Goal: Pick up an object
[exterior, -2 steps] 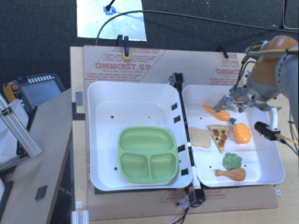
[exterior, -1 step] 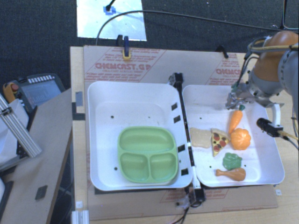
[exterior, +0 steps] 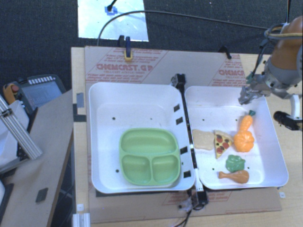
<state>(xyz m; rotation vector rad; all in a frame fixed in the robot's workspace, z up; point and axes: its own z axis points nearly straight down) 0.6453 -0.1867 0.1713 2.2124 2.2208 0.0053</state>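
The right bin (exterior: 270, 126) holds several toy foods. A carrot (exterior: 245, 122) lies near the far right, with an orange pumpkin (exterior: 244, 142) just in front of it. A pizza slice (exterior: 221, 143) and a slice of bread (exterior: 203, 139) lie in the middle. Toward the near edge are a green broccoli piece (exterior: 235, 163) and a chicken drumstick (exterior: 234, 176). My gripper (exterior: 248, 95) hangs over the far right part of this bin, a little beyond the carrot's green tip, with nothing visibly in it.
A green divided plate (exterior: 150, 156) lies in the left bin (exterior: 109, 126). A black divider clip strip (exterior: 184, 126) runs between the bins. A cable crosses the bench behind the bins. A pendant (exterior: 40, 91) rests on the side table at left.
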